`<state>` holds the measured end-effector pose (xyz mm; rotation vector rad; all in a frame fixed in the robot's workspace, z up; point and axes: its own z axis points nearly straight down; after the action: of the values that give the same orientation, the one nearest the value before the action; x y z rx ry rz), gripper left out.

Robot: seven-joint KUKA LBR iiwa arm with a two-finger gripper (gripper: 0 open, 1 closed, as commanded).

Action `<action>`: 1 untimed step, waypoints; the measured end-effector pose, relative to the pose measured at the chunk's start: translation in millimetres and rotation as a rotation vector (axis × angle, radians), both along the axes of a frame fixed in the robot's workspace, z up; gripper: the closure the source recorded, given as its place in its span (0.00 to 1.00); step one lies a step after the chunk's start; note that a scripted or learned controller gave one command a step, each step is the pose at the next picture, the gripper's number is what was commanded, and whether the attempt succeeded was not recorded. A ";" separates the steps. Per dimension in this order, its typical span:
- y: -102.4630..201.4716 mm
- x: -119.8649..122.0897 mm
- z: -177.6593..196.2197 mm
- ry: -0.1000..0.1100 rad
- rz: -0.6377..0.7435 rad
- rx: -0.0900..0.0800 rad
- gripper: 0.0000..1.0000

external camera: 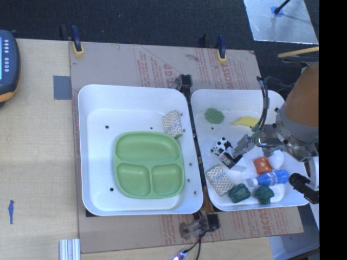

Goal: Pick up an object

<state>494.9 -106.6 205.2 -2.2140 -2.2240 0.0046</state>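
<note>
Two white bins: the left bin (92, 145) holds one green divided tray (149, 164) and one patterned packet (173, 123). At right centre, the gripper (234, 155) hovers beside a black-and-white spotted object (220, 147); its grip is unclear.

Only print visible is repeated red lettering running in diagonal lines across the brown cardboard sheet (162, 64) under both bins, too small and skewed to read; the red packet (262, 164) and blue bottle (271, 178) labels are illegible too.

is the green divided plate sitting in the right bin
No, the green divided plate lies in the left bin.
</note>
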 end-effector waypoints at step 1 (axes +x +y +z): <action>-111.0 45.2 -92.8 -0.006 -0.005 -0.006 0.00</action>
<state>540.0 -217.6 112.4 -2.2257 -2.2238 0.0041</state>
